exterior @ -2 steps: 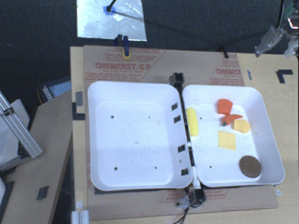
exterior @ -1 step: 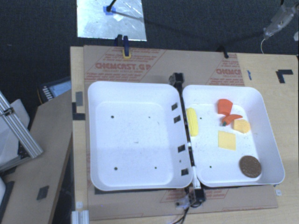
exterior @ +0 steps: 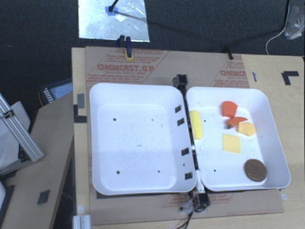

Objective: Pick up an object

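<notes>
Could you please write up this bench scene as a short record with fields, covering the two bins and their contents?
left bin: shallow white plastic bin, nothing seen inside
right bin: shallow white plastic bin, holds all items
by divider: yellow corn cob
far side: orange wedge-shaped piece; small orange carrot-like piece; yellow-orange block
middle: flat pale yellow square slice
near corner: round brown disc
</notes>
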